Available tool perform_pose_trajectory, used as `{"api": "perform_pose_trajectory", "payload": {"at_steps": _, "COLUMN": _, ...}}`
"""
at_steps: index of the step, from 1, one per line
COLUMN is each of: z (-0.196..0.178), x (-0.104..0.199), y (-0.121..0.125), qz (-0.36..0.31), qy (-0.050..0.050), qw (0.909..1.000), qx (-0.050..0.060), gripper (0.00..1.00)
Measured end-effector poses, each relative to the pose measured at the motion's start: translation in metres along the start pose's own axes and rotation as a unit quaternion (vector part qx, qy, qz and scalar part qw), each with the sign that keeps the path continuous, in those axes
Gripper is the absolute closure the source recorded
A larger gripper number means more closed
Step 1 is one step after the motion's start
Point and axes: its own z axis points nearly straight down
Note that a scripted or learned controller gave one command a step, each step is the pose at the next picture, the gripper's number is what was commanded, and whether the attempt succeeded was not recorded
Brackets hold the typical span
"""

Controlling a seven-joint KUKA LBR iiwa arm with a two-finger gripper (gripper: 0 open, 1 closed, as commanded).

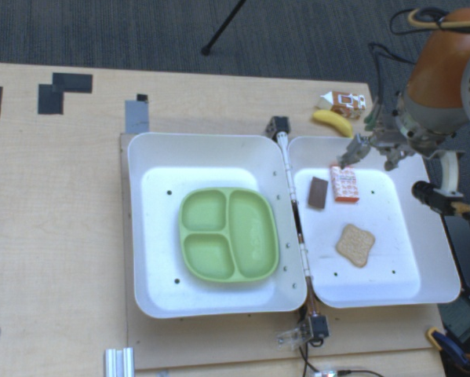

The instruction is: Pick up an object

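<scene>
I see the end effector [370,152] hanging with its two fingers spread apart and nothing between them, above the back edge of the right bin [435,281] on the surface. Just beside its left finger lies a small red-and-white carton [344,184], with a dark brown bar [318,192] to its left and a slice of toast [355,244] nearer the front. The left bin [152,210] carries a green divided plate [227,235], while a banana [331,121] rests on the wood behind the bins.

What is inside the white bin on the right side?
In the right bin lie a brown bar, a red-and-white packet and a toast slice. The claw covers the bin's far rim.
</scene>
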Motion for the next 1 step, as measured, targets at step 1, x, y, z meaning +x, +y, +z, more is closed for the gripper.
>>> {"api": "perform_pose_trajectory", "payload": {"at_steps": 1, "z": 0.0700, "x": -0.0675, "y": -0.0826, "qz": 0.002, "qy": -0.001, "qw": 1.0000, "qx": 0.002, "gripper": 0.00}}
